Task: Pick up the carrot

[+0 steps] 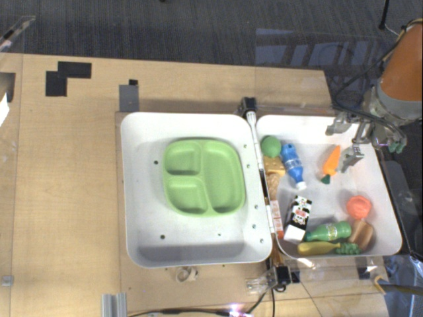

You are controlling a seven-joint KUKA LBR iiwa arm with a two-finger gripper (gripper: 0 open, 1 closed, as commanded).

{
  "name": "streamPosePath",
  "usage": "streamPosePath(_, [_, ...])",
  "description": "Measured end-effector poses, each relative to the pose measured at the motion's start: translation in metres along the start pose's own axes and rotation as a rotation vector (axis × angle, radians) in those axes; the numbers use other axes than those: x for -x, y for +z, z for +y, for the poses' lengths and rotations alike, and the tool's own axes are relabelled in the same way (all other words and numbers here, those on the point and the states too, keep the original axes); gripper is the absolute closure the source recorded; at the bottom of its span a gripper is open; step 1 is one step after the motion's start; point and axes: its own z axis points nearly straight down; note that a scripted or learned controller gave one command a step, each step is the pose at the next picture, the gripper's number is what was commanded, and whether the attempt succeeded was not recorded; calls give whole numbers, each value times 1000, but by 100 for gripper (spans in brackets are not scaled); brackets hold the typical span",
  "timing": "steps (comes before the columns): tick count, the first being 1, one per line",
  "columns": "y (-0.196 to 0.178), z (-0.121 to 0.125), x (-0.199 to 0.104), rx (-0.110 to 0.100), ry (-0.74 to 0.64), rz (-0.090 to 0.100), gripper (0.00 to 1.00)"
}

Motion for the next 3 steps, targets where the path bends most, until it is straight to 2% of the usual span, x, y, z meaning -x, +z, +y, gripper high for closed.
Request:
streamPosePath(1, [104, -33, 15, -2, -91, -7, 0])
streamPosePath(2, [105, -31, -10, 0, 346, -2, 0])
streamPosePath(3, [105, -28, 18, 4, 805, 0, 0])
